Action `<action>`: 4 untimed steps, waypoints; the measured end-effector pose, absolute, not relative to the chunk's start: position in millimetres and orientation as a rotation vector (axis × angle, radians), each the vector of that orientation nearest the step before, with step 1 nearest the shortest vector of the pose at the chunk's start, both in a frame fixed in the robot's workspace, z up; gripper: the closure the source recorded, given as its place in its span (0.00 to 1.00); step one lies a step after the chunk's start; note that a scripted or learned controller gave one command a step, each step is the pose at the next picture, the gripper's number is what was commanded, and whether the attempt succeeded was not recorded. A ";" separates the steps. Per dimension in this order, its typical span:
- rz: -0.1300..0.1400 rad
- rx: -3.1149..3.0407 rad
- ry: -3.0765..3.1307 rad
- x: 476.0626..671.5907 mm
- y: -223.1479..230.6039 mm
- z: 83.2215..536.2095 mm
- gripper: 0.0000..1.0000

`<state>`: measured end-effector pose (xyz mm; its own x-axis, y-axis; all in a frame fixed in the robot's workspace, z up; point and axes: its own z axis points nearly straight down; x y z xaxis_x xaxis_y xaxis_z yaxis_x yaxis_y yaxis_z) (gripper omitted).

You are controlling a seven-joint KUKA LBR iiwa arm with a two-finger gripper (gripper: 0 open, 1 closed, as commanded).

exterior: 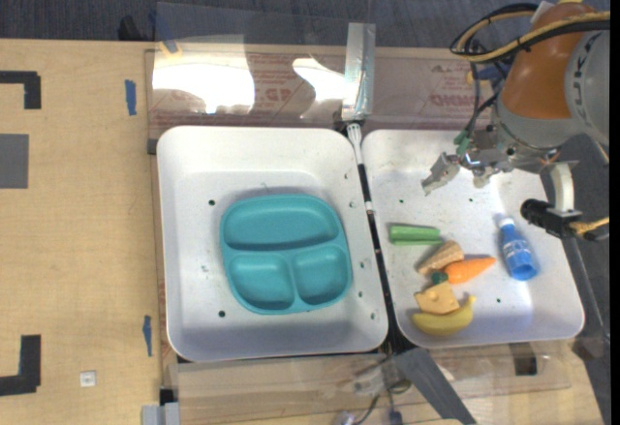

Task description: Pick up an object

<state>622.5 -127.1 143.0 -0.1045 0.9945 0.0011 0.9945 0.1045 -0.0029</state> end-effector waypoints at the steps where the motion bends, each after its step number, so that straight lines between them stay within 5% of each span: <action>1: 0.002 -2.034 -2.391 554.7 -126.7 96.6 0.00; 2: -0.014 -2.156 -2.301 587.1 -127.8 92.4 0.00; 3: -0.006 -2.290 -2.162 622.7 -171.7 172.1 0.00; 4: -0.007 -1.934 -2.470 563.0 -184.1 94.5 0.00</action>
